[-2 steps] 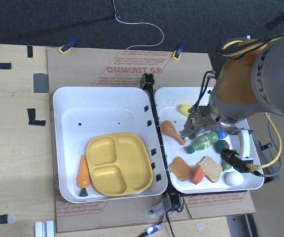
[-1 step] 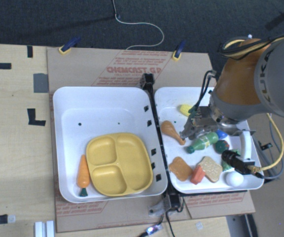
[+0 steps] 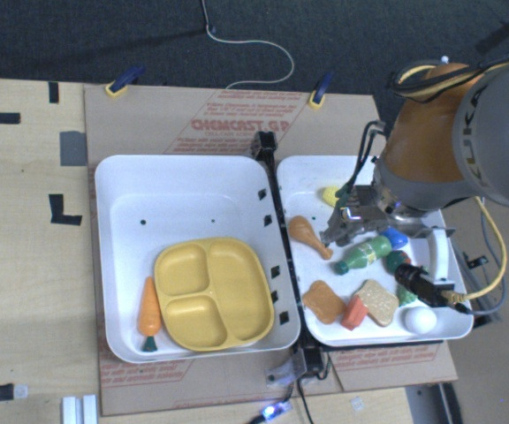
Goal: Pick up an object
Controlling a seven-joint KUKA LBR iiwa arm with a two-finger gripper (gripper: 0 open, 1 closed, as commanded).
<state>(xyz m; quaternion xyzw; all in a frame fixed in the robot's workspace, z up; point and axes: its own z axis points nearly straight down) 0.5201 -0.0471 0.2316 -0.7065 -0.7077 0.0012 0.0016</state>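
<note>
The right bin point(image 3: 300, 177) holds several toy foods: a brown chicken drumstick point(image 3: 308, 235), a green bottle point(image 3: 366, 254), a yellow piece point(image 3: 330, 195), a brown nugget point(image 3: 322, 299), a red wedge point(image 3: 354, 314), a cracker-like slab point(image 3: 380, 300), a blue piece point(image 3: 396, 237) and a white egg point(image 3: 421, 320). My gripper point(image 3: 343, 228) hangs low over the middle of this bin, just right of the drumstick and above the green bottle. Its dark fingers point down-left and nothing shows between them.
The left bin point(image 3: 131, 179) carries a yellow divided plate point(image 3: 212, 291) and an orange carrot point(image 3: 149, 311) along its left side. A black divider clip point(image 3: 264, 144) sits between the bins. The arm's bulk covers the right bin's far right side.
</note>
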